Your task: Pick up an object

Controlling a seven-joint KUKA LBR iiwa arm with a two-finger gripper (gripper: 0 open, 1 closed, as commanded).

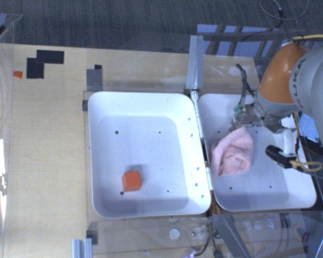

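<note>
— Orange cube (pixel 132 180) is sitting down near the front edge of the left bin (pixel 102 144), a bit left of middle. Plenty of bare white floor is lying open around it on every side.

— And nothing is crowding it from the walls?

— No, it is standing apart from the front and left rims alike. Moving right, the two bins are meeting at a shared rim, and the right bin (pixel 269 198) is holding a crumpled pink cloth (pixel 233 152) close to that dividing edge.

— Where is the arm working?

— The arm (pixel 290 82) is reaching in over the right bin's back corner, with the gripper (pixel 242 117) hanging just above the cloth's upper edge. I am looking hard, but I cannot tell how it is set, or whether it is touching the cloth.
</note>
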